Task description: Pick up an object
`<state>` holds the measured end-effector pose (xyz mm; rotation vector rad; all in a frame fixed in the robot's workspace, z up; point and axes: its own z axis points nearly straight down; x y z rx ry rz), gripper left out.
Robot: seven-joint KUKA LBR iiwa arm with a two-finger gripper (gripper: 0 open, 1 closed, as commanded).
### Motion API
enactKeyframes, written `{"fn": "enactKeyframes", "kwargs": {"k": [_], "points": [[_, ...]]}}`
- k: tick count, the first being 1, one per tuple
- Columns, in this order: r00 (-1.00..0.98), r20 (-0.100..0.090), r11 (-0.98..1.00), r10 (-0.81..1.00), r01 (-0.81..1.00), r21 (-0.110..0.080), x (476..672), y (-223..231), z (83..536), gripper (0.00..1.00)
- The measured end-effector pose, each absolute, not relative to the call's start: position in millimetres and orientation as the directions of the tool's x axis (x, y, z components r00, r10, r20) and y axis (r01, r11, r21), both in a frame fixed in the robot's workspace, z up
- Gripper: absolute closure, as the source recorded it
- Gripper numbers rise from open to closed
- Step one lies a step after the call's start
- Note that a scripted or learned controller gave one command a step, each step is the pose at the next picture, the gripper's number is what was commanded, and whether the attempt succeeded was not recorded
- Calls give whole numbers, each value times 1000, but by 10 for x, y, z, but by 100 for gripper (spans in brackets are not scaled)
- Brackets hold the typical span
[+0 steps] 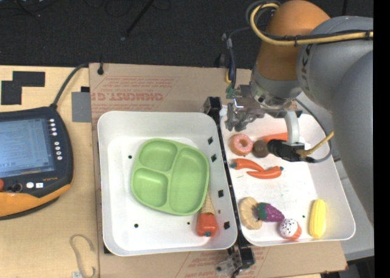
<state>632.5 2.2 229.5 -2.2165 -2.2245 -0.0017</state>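
Observation:
The right bin holds several toy foods. A pink donut lies near its far left corner, with a brown ball and an orange carrot beside it. A red chili and an orange pepper lie mid-bin. Along the near side are a beige ring, a purple eggplant, a strawberry and a yellow corn cob. My gripper hangs just above the donut, at the bin's far left corner; nothing shows in its grasp.
The left bin carries a green divided plate and a red-and-tan toy near the divider. A teach pendant lies on the bench at far left. The arm's grey body overhangs the right bin's far right.

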Motion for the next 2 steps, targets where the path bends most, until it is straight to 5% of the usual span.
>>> {"fn": "enactKeyframes", "kwargs": {"k": [1,2], "points": [[-2,1,2,1000,1000,-2,6405,353,2183,100],[3,0,-3,1000,1000,-4,6276,311,2304,100]]}}
